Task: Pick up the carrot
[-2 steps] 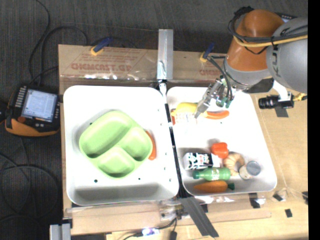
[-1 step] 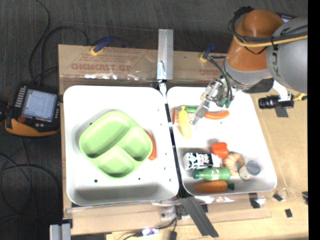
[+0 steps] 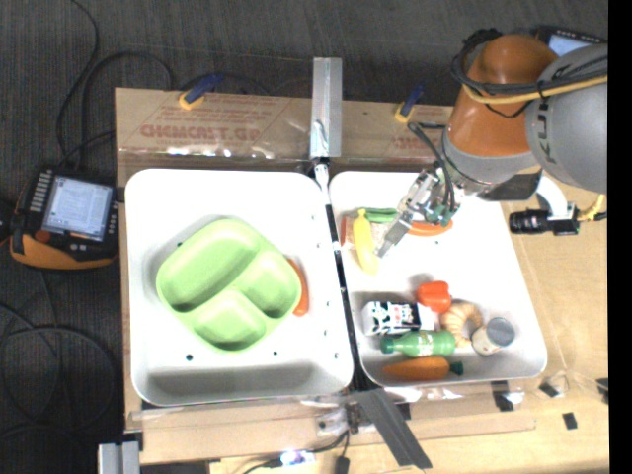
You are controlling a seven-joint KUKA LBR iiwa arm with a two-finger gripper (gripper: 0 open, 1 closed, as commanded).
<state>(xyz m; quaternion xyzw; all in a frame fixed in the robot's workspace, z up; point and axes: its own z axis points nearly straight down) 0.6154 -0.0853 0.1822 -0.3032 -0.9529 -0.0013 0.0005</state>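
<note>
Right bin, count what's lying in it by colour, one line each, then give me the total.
Orange: 3, the carrot, a piece by the bun, a piece under the gripper
Yellow: 1, corn
Green: 1, bottle
Black and white: 1, carton
Tan: 1, bun
Grey: 1, can
Total: 8

Two white bins: left bin [image 3: 148, 363], right bin [image 3: 523, 294]. One green divided plate [image 3: 227, 282] in the left bin, with one orange item [image 3: 300, 292] at its 3 o'clock edge. Right bin: one carrot [image 3: 420, 368], one green bottle [image 3: 420, 344], one black-and-white carton [image 3: 392, 316], one yellow corn cob [image 3: 364, 240]. One gripper [image 3: 410, 215].
</note>
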